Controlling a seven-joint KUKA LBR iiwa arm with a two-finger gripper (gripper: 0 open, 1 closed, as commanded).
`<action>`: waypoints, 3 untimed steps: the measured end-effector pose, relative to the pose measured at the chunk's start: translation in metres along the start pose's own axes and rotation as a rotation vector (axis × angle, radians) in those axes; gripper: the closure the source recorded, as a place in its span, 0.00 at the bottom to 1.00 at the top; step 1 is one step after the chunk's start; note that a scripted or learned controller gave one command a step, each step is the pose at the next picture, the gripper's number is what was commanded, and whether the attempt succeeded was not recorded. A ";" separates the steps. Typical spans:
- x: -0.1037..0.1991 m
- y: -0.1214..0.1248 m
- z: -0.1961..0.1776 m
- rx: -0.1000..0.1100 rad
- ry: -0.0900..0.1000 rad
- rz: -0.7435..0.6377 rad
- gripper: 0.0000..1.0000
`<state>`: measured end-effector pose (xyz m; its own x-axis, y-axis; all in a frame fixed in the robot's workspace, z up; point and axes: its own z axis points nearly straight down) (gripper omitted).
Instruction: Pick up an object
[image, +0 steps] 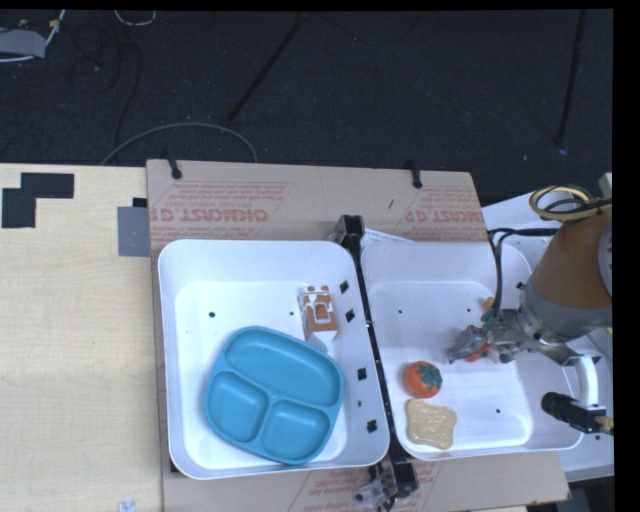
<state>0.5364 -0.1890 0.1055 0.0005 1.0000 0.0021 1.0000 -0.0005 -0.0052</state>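
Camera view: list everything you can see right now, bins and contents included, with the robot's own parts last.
white bins: 2, white, side by side on the bench
divided plate: 1, blue, left bin, toward its near side
small toy piece: 1, orange and white, left bin, beyond the plate
tomato-like toy: 1, red-orange with green top, right bin
flat bread-like piece: 1, tan, right bin, just in front of the tomato toy
cardboard sheet: 1, brown, under both bins
arm: 1, grey with orange band, from the right
hand: 1, over right bin

My arm (575, 275) comes in from the frame's right edge, its orange band at mid-height. My gripper (468, 345) points left, low at right of centre; its fingers are too blurred to read.
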 end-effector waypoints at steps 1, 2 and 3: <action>0.001 0.000 0.019 -0.001 0.000 0.001 0.00; 0.000 0.000 0.007 -0.002 -0.001 0.004 1.00; -0.004 0.006 -0.037 -0.005 -0.002 -0.002 1.00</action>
<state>0.5427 -0.1929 0.1425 -0.0017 1.0000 0.0000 1.0000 0.0017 -0.0001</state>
